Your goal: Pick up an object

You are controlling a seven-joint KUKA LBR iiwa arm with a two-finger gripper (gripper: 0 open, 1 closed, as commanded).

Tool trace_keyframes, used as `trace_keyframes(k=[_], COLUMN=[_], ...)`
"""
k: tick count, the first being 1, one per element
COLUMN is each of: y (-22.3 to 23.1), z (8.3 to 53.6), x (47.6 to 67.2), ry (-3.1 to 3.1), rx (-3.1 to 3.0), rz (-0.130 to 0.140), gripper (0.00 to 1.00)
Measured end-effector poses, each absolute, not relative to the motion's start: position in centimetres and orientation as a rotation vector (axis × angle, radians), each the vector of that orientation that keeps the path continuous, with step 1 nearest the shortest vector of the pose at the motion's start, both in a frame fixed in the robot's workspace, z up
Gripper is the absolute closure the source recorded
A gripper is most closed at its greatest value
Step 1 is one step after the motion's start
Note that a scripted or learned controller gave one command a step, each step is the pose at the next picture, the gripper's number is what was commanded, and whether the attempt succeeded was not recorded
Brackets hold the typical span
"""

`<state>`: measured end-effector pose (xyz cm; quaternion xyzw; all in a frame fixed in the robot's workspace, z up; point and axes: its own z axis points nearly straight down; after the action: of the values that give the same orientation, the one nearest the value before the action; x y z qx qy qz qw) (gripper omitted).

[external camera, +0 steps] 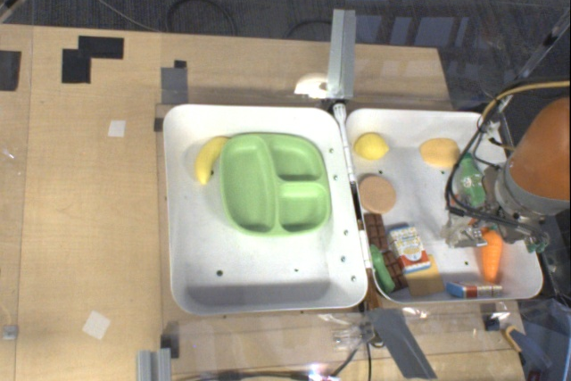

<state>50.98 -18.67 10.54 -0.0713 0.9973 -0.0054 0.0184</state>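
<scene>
1. I see the grey arm with its orange band [546, 158] reaching into the right white bin [406, 122] from the right, and its 2-finger gripper [466, 232] sits low over that bin's right part
2. I cannot tell whether the gripper is released or clenched; cables and wrist parts hide its tips
3. The likeliest target, in my judgement, is the small orange toy carrot [491, 258], lying on the bin floor just beside the gripper, near the bin's right wall
4. Its long axis runs roughly up and down in the camera view, slightly tilted; I cannot tell for certain which end is the tip
5. I expect it to be light and stiff, probably smooth plastic, so it may slip; I would take it across the middle, at right angles to its long axis
6. Also in the right bin: a round yellow lemon-like piece [371, 145], a pale orange rounded piece [439, 153], a tan flat disc [377, 192], a brown chocolate-bar piece [375, 232], a small printed carton [409, 248] and a blue-and-red marker-like stick [473, 289] just below the carrot
7. The left white bin [187, 263] holds a green divided plastic tray [272, 183] and a yellow banana [208, 160] touching its left edge
</scene>
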Motion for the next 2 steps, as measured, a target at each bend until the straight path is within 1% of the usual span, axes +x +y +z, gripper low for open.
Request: trace_keyframes(k=[1, 2], y=[-18.7, -20.4], z=[10.5, 9.1], x=[51.0, 50.0], ry=[3.098, 3.12], rx=[-0.222, -0.16], rz=[-0.016, -0.005], gripper=[0.0, 0.0])
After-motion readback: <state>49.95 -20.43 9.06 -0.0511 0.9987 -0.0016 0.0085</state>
